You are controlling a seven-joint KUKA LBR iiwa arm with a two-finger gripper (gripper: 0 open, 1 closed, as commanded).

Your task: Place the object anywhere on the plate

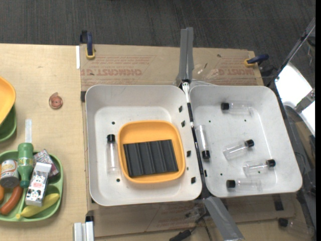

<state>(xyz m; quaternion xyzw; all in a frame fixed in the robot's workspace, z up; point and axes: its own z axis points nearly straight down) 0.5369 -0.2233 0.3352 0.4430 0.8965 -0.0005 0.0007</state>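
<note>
Vial (111,152), clear with a black cap, lies in the left bin (98,109), just beside the orange plate (150,128) and off it; a black ribbed insert (150,157) sits on the plate; five more capped vials (238,148) lie scattered in the right bin (281,134), one (202,142) along the wall nearest the plate; a green tray of toy food (30,185) rests well apart on the bench.

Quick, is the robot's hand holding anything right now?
Gripper: cannot be told.
One vial lies in the left bin, beside the orange plate.
</note>
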